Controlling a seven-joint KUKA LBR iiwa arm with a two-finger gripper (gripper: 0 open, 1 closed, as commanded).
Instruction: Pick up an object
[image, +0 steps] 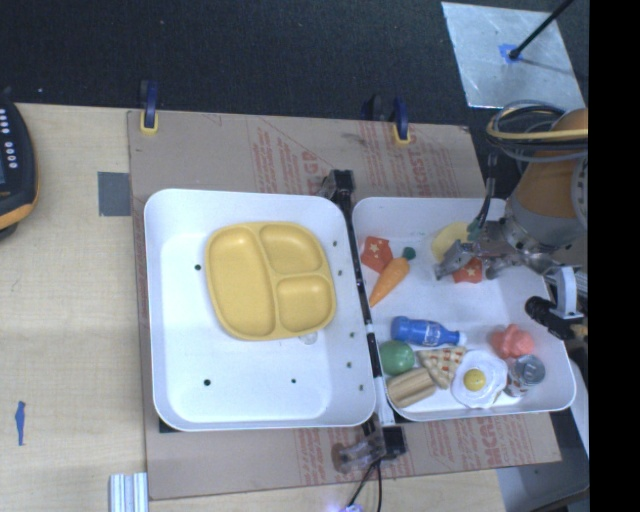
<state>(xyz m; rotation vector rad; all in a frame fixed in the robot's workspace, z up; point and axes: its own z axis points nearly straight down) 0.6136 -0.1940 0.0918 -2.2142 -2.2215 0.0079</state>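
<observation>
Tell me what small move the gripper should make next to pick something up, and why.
Probably a short descent. The two-finger gripper hangs low at the back of the right white bin, directly over a small red toy piece beside a yellow toy piece. I cannot see anything between its fingers, so lowering onto the red piece before closing looks sensible.

— What lay in the right bin (560, 405)?
— A carrot (389, 282) lay tilted near its left wall, with a red piece (375, 252) just above it. A blue bottle (425, 331) lay on its side in the middle.
— And lower?
— A green ball (396, 357), a fried egg (475, 381) and a pink piece (514, 341).
</observation>
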